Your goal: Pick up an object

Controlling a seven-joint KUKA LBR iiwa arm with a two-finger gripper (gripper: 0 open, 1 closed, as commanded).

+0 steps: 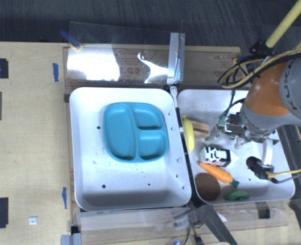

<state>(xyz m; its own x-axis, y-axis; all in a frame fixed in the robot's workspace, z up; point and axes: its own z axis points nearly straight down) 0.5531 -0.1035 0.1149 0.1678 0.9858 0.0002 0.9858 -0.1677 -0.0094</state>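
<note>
Beside the claw [231, 139], carrot [216, 172] lies diagonally, tip upper-left.

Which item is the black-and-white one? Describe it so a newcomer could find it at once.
Start at the right bin, the one the arm reaches into. Near its middle, just below the gripper, lies the small black-and-white patched toy. The orange carrot sits right below it; nothing else there has cow-like patches.

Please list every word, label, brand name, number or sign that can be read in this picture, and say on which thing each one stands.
No text can be read anywhere.
The brown wooden board behind the right white plastic bin bears faint reddish marks, too blurred to read.
The small black-and-white patterned object in that bin shows patches, no legible letters.
</note>
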